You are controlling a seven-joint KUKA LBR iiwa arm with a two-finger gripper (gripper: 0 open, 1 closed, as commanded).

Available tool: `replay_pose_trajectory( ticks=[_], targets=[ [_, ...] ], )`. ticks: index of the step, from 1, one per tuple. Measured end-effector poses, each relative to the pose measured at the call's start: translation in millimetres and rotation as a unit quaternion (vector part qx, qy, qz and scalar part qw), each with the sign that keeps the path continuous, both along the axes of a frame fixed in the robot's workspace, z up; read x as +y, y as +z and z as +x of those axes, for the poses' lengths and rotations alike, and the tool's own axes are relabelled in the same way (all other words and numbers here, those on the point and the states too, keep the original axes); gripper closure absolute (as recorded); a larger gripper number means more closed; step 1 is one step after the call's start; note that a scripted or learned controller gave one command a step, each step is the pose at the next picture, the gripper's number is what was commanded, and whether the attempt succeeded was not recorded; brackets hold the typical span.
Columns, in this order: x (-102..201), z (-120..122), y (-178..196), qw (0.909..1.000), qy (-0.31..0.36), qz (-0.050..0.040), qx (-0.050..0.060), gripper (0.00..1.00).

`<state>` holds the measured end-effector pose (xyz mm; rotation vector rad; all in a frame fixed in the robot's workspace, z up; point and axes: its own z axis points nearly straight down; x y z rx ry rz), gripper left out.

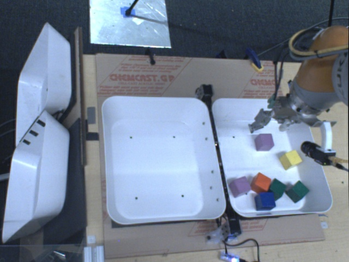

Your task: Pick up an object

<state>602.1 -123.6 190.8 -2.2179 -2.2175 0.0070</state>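
Note:
Several small cubes lie in the right bin: a purple cube, a yellow cube, a lilac cube, an orange cube, a blue cube and two green cubes. My gripper hangs over the far part of that bin, just beyond the purple cube. Its fingers are spread apart, so it is open with nothing between them.
The left bin lies beside the right one, separated by a black divider. A black cylinder on the arm juts over the right bin's right edge. White housings stand at far left.

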Motion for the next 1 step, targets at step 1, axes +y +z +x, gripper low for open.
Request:
replay_pose_trajectory(
  ticks=[1],
  targets=[
    [0.2, 1.8, 4.2, 1.0000, 0.000, -0.0003, -0.004, 0.00]
  ],
)
